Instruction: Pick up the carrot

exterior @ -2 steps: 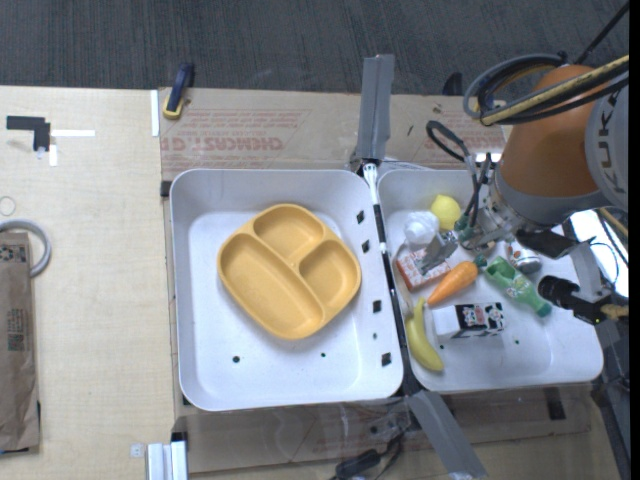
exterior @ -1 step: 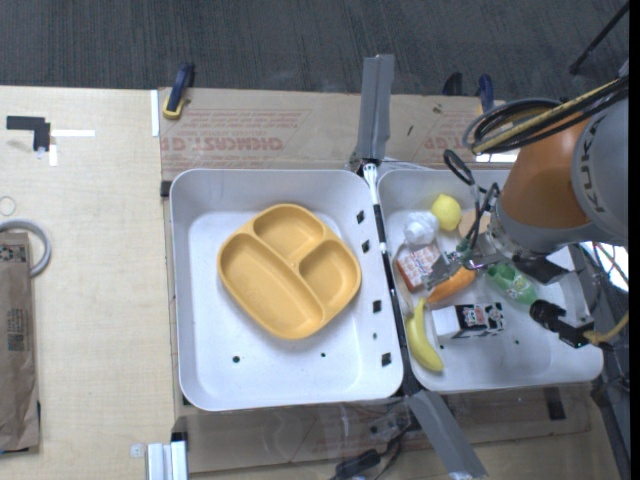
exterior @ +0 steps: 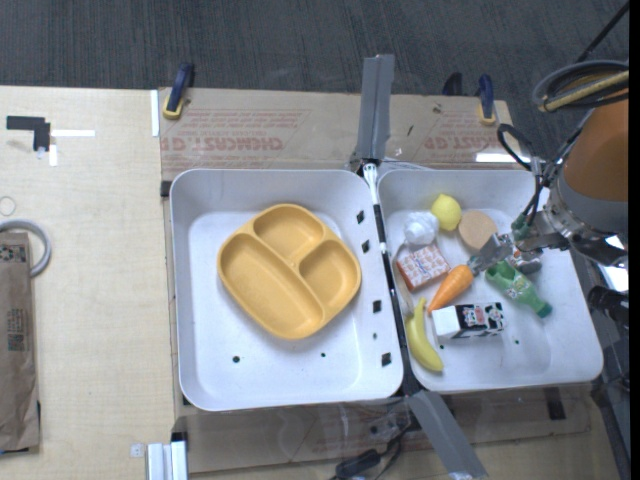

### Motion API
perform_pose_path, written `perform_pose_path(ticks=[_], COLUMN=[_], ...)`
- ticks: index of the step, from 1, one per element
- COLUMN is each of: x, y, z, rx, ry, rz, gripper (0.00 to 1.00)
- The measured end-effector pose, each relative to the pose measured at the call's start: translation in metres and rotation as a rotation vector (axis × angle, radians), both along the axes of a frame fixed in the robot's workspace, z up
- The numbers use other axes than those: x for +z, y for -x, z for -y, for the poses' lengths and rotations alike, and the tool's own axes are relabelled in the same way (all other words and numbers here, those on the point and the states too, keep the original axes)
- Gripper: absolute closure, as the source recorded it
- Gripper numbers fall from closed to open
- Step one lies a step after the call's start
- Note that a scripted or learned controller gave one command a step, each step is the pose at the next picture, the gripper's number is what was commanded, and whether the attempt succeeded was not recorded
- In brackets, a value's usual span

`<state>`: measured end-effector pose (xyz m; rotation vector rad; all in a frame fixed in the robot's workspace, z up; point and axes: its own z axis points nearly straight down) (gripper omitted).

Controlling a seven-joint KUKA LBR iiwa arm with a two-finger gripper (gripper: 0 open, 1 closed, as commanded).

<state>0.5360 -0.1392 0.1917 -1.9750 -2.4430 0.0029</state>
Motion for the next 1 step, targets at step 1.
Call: perform_pose_path(ticks=[1], x=[-0.0029], y=[0.0012], z=[0.0074], rx=[-0.062], ry=[0.000], rz=[0.001], gripper=[0.00])
